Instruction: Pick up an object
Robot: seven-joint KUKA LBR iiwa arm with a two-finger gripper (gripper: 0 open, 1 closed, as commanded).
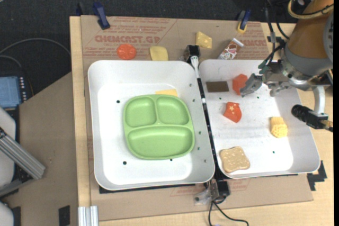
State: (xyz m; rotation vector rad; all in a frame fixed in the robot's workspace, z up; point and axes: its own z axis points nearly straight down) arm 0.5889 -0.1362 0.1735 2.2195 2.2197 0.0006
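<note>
Two white bins sit side by side. The left bin [106, 114] holds one green divided plate [158, 127] and one yellow slice [167, 93] just beyond it. The right bin [299, 159] holds five things: one brown block [216, 87], two red pieces [239, 82] [233, 111], one yellow corn piece [278, 126] and one toast slice [234, 159] at the near edge. The gripper [253, 84] hangs over the far part of the right bin, just beside the farther red piece; whether its fingers are apart I cannot tell. Beyond the bins, on the board, lie four small items.
</note>
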